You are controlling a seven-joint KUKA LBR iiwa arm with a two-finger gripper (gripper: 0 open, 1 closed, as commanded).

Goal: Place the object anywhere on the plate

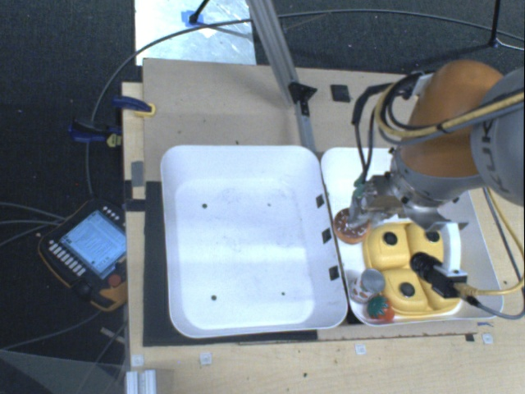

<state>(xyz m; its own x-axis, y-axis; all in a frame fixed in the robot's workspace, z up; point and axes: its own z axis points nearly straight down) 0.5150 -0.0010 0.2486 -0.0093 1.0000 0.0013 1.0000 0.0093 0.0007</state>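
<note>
Orange-banded arm (447,121) hangs over the right bin (343,164); its hand (358,213) sits on a brown object (349,229) at nine o'clock of the yellow plate (410,273). Grip unclear; placing seems undone.

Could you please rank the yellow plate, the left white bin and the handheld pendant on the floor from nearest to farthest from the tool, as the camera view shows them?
From the tool, low in the right bin:
1. Yellow plate, just beside it in the same bin.
2. Left white bin, the neighbouring bin.
3. Handheld pendant, off the bench at the view's far left.
</note>
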